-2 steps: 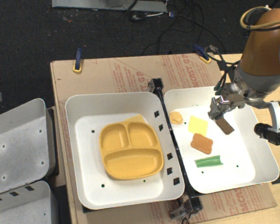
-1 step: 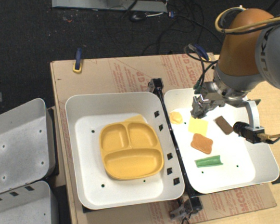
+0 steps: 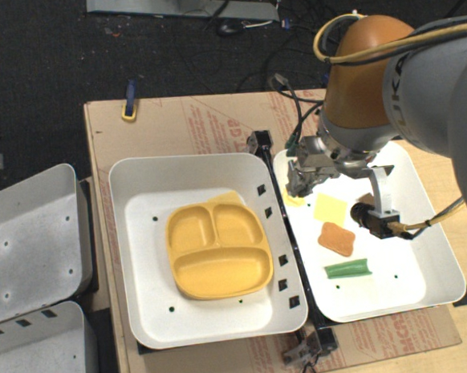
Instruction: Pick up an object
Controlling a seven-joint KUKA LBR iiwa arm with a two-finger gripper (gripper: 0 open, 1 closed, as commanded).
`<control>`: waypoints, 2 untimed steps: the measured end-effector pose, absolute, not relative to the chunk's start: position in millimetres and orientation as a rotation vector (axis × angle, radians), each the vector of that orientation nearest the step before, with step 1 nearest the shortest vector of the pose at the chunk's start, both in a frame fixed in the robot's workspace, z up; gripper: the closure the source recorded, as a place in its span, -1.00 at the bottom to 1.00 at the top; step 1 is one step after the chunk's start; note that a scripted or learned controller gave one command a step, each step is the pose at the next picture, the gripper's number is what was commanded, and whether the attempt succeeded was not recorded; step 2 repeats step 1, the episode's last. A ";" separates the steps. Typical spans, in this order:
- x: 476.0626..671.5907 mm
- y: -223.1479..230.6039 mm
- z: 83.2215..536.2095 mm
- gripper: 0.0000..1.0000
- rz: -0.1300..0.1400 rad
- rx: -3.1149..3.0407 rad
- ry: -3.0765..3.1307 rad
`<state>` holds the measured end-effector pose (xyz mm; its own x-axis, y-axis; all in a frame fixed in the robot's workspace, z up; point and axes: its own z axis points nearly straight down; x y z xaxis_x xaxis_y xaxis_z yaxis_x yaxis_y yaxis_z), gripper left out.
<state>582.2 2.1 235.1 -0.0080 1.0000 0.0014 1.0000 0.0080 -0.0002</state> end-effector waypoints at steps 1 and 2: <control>602.5 53.8 244.2 1.00 -0.006 -2.213 -2.232; 602.5 53.8 244.2 1.00 -0.006 -2.213 -2.232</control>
